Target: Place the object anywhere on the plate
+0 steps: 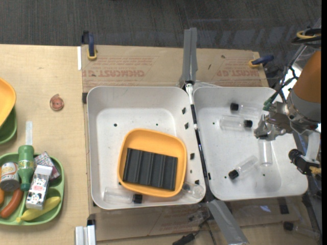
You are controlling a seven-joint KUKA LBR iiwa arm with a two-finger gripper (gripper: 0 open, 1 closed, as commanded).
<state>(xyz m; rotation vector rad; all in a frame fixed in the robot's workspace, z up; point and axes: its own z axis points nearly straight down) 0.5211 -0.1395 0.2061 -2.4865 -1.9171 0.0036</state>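
An orange plate (152, 139) lies in the left bin (102, 111) with a black ridged block (150, 168) resting on it. Over the right bin (214, 98) hangs my gripper (263, 130), near that bin's right side. A clear vial (265, 154) lies directly below the gripper, its upper end meeting the gripper's tip; whether it is gripped is unclear. Three more clear vials with black caps lie in the right bin: one at the back (240, 106), one left of the gripper (235, 122), one at the front (241, 168).
Two clear vials lie along the left bin's front wall (121, 196) (193, 189). A green tray of toy food (30, 185) and an orange bowl (6, 103) stand on the wooden table at the left. Clamps hold the cardboard behind the bins.
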